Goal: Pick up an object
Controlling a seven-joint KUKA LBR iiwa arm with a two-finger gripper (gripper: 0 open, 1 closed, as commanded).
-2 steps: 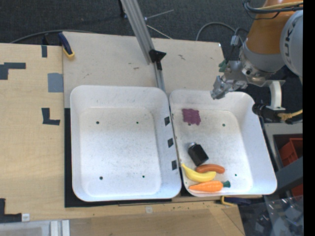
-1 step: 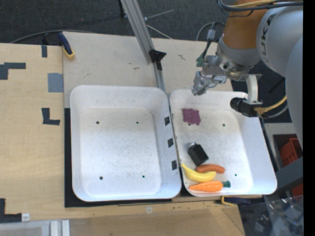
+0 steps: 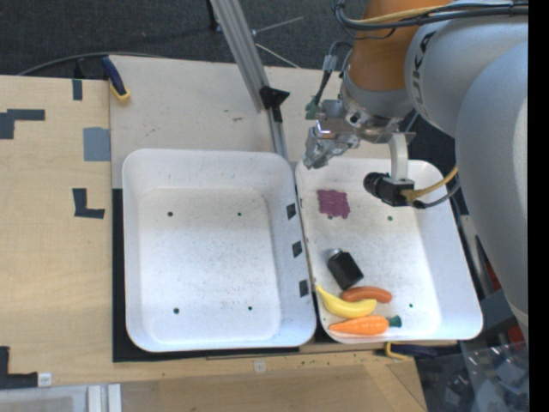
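Treat the pickup as not yet done: you see nothing between the jaws, and every candidate lies loose in the right bin [image 3: 446, 256]. The gripper [image 3: 319, 154] hangs over the far left corner of that bin, near the wall it shares with the left bin [image 3: 137, 256]. Whether the jaws stand wide or narrow you cannot tell; they are too small and blurred at this angle.

Locate the objects as follows:
- The purple piece [image 3: 334, 202] lies nearest, just in front of the gripper and apart from it.
- The black block [image 3: 345, 269] lies further toward the near edge.
- The banana [image 3: 341, 301], the sausage [image 3: 367, 295] and the carrot [image 3: 364, 325] cluster at the near left corner.

Remaining, by judgement: descent onto one object, closure, and the lift.
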